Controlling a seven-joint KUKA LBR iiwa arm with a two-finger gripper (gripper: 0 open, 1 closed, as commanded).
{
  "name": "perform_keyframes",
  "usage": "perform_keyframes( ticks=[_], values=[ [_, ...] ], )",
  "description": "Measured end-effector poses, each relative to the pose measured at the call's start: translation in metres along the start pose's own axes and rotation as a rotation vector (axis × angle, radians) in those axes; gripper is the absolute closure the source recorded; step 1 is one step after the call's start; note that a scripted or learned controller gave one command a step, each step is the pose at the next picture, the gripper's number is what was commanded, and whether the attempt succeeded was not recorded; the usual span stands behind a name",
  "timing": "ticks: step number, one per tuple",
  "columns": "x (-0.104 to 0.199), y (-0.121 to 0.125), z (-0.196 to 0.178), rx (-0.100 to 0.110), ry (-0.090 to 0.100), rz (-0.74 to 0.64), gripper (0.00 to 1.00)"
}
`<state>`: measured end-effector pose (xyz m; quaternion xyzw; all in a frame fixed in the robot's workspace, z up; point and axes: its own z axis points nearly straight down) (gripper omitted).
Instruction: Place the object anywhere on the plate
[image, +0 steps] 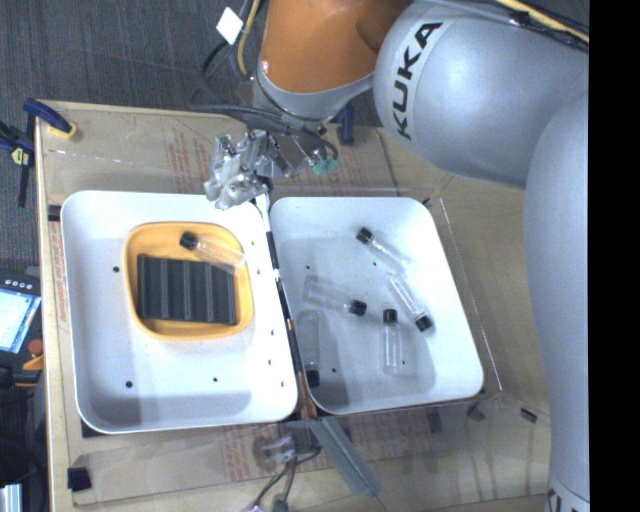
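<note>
The vial already lies on the plate's upper rim, long axis roughly left-right, below-left of the pincer, which hovers above the bins' top edge; grip state: cannot tell.

Wooden bench with a pale worn top, two shallow white bins directly on it — left bin, right bin — side by side, inner rims touching.
</note>
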<state>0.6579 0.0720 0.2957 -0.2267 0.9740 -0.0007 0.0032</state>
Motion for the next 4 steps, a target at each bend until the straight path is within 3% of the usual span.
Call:
perform_keyframes(
  ticks=[1, 2, 3, 4],
  values=[
    [-0.023, 0.053, 0.106, -0.004, 0.006, -0.166, 1.0],
    [-0.027, 0.057, -0.074, -0.001, 0.0, -0.298, 1.0],
    [-0.031, 0.081, 0.106, -0.006, 0.007, -0.438, 1.0],
    [-0.047, 0.096, -0.087, -0.001, 0.0, -0.471, 1.0]
  ],
)
